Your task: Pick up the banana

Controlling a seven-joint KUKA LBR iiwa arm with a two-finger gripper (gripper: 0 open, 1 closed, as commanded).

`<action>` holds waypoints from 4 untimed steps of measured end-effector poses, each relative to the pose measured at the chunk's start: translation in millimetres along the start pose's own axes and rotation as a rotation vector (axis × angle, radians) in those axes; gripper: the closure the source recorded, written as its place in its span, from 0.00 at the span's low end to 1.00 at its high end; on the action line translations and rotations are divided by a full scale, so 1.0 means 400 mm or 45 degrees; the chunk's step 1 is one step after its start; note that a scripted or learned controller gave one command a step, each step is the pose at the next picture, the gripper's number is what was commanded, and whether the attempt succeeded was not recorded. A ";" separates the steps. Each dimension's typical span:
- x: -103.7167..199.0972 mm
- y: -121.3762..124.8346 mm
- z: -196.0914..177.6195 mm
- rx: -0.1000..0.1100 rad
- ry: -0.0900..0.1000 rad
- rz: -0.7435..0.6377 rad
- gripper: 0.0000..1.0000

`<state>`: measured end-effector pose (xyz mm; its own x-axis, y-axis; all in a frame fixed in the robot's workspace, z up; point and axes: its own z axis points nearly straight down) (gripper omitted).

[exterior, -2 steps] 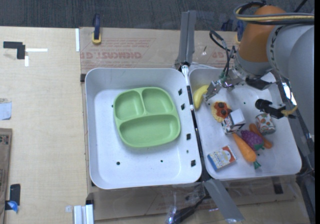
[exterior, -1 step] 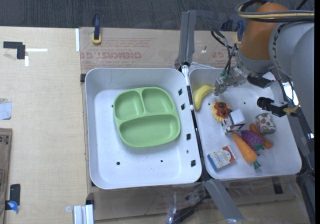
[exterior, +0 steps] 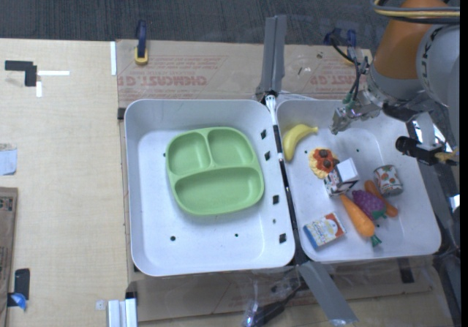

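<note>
The yellow banana (exterior: 295,138) lies in the right bin (exterior: 417,241), at its upper left corner close to the divider between the bins. My gripper (exterior: 342,119) hangs over the back of the same bin, a short way to the right of the banana and slightly behind it. Nothing shows between its fingers. The grey arm with its orange band (exterior: 406,47) comes in from the upper right.
The right bin also holds a pizza-slice toy (exterior: 322,161), a small white box (exterior: 344,174), a can (exterior: 387,179), purple grapes (exterior: 369,201), a carrot (exterior: 357,217) and a small carton (exterior: 324,231). A green divided plate (exterior: 216,170) lies in the left bin (exterior: 146,245).
</note>
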<state>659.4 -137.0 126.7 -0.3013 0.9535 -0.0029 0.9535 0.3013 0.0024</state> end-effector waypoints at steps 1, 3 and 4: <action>-0.003 0.002 -0.027 -0.004 -0.003 0.000 1.00; 0.092 0.018 0.086 0.002 0.003 -0.249 0.00; 0.080 0.022 0.085 0.005 0.003 -0.451 0.00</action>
<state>658.4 -103.9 92.6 -0.6131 0.7900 -0.0007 0.7900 0.6131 -0.0025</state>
